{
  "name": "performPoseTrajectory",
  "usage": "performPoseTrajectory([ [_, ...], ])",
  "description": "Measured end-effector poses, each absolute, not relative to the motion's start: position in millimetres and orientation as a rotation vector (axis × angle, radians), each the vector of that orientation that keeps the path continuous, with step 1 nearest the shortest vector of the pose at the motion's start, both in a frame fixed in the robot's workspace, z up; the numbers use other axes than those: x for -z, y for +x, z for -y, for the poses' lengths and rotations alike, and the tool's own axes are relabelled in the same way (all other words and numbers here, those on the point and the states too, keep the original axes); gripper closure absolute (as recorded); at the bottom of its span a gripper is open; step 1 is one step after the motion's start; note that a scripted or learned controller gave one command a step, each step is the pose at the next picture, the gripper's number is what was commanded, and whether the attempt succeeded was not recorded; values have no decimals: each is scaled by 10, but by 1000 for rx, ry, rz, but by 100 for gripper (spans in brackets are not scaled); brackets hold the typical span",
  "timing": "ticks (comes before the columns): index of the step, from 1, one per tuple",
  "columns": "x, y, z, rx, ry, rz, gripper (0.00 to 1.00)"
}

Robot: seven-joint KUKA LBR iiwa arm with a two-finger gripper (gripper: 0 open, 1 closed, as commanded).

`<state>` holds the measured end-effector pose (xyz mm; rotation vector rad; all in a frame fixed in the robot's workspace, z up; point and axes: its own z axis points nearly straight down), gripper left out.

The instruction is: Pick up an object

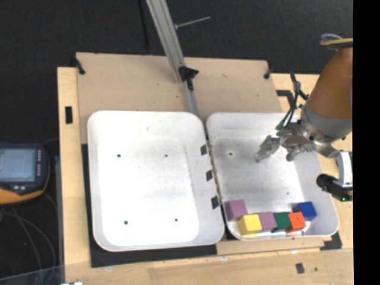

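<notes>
The claw (278, 149) hangs over the middle of the right bin (249, 129), in the right half of the frame, its two fingers spread apart with nothing between them; one finger (265, 149) slants down to the left and the other (295, 152) sits just right of it. It is well apart from the blocks, which crowd the bin's lower edge at the lower right of the frame: a yellow block (250, 224) lowest, a purple block (236, 208) touching its upper left, a mauve block (267, 220) just to its right, then a green block (281, 221), an orange block (296, 221) and a blue block (305, 210) at the row's right end. The left bin (145, 177) lies alongside, touching the right bin down the centre of the frame. Both rest on the bench (172, 82). Above the claw, the arm (331, 94) enters from the right edge with its orange band. At far left a small handheld screen device (21, 168) sits off the bench, and a grey metal rail (169, 37) slants down from the top centre.
</notes>
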<state>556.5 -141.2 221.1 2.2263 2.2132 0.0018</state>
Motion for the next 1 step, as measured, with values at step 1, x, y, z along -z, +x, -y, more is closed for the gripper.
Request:
performPoseTrajectory([
  [1, -1429, 6060, 1684, 5, 2220, -2220, 0],
])
